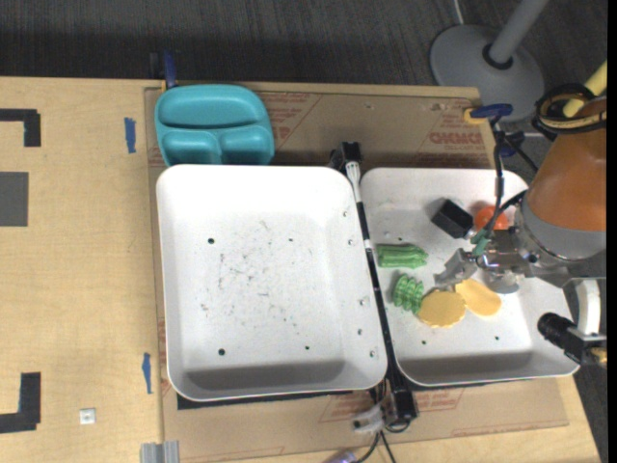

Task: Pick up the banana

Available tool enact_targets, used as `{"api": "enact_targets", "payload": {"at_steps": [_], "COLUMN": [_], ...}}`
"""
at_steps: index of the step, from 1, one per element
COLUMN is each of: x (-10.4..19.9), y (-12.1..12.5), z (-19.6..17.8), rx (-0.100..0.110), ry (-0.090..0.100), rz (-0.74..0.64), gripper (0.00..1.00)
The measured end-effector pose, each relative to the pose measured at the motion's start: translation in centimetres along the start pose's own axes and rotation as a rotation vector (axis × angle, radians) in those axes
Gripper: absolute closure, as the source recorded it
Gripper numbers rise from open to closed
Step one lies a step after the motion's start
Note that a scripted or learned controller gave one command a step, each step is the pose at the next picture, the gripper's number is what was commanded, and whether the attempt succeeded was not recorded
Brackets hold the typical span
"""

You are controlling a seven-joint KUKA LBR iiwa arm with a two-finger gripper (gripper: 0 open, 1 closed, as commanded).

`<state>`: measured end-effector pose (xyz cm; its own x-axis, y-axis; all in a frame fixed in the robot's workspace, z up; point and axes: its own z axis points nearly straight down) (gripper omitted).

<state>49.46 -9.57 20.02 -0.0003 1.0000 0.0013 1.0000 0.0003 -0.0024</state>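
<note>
One banana (481,299) just under end effector (474,270)

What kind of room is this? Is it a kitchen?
Probably a robot lab, not a kitchen: a grey and orange robot arm reaches over two shallow white plastic bins on a cardboard-covered bench, above small toy-like food pieces.

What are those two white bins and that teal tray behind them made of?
The left bin and right bin look like thin moulded plastic: smooth, slightly glossy, with rounded rims and corners. The left one's floor shows faint grey scuffs. The teal tray also looks like plastic, matte to satin, moulded in one piece with soft-edged compartments. It could be silicone; the view leaves that open.
</note>
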Motion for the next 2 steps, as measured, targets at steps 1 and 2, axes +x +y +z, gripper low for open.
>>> {"api": "enact_targets", "payload": {"at_steps": [1, 2], "x": [0.42, 0.41], "y": [-1.51, -1.50], "z": [11.50, 11.50], "rx": [-0.002, -0.003], "ry": [-0.001, -0.001], "rz": [-0.116, -0.117], "gripper": [0.00, 0.00]}}
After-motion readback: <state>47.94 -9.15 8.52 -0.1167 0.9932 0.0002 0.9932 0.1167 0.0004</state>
